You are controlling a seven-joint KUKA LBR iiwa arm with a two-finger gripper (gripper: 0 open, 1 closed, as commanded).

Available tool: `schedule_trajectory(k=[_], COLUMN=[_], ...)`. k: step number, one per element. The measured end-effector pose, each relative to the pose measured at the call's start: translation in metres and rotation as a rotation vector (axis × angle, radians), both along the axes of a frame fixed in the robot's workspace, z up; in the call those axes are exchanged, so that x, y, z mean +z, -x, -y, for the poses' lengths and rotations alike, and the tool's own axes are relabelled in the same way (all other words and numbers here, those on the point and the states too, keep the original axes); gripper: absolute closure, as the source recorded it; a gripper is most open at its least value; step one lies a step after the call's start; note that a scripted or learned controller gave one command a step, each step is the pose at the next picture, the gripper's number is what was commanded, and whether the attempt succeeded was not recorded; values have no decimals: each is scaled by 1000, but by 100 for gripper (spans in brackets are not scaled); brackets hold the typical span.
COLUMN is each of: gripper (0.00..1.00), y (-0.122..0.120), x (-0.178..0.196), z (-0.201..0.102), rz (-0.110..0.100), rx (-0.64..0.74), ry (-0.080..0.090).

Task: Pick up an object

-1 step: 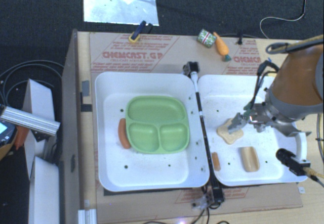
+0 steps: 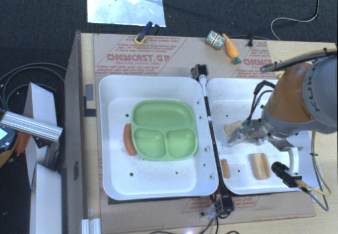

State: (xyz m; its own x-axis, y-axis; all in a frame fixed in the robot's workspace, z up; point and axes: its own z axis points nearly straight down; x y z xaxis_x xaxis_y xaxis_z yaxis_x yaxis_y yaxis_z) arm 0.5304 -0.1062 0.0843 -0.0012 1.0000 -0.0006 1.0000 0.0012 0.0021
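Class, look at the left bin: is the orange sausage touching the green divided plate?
Touching. In the camera view the sausage lies along the plate's left edge, with no white bin floor showing between them.

My arm [image 2: 296, 103] is covering part of the right bin [image 2: 232, 90], and the gripper [image 2: 237, 135] is blurring too much to read.

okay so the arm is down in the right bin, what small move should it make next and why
Probably a short straight lift to test the grasp. The end effector sits low in the right bin, over a pale flat piece near the divider. Whether anything is gripped is unclear from this angle. The tan block and small orange piece lie apart, nearer the front wall, so rising should not disturb them.
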Motion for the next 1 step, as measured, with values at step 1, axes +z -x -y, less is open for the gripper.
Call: schedule_trajectory(k=[1], gripper=[0], y=[-103], x=[18], z=[58], rz=[2], rx=[2], ry=[1])
